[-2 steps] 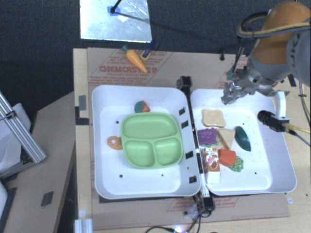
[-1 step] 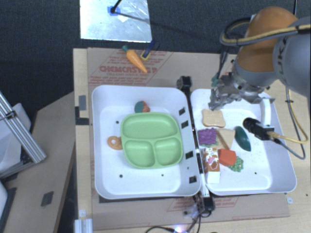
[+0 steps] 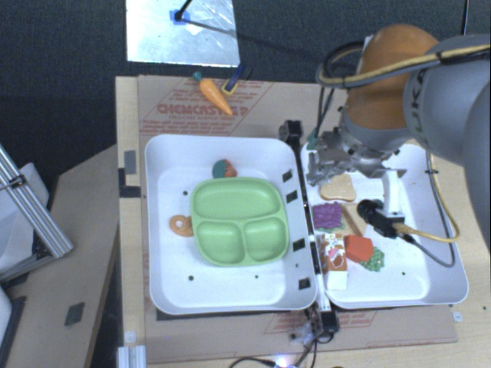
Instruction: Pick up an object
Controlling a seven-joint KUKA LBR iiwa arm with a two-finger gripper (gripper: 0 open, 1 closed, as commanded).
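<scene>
My gripper [image 3: 324,167] hangs low over the back left corner of the right bin [image 3: 437,282], close to the divider. Just below it lies a tan toast-shaped piece [image 3: 339,189]. Further toward the front are a purple bunch of grapes [image 3: 327,215], a red piece [image 3: 358,248], a small green piece [image 3: 375,261] and a printed card-like box [image 3: 332,256]. The arm hides the back of the right bin.
The left bin [image 3: 165,282] holds a green divided plate [image 3: 236,221], a small red and teal toy [image 3: 224,169] and an orange pretzel ring [image 3: 182,225]. Behind the bins, an orange carrot [image 3: 215,96] lies on the cardboard near a silver sheet [image 3: 182,20].
</scene>
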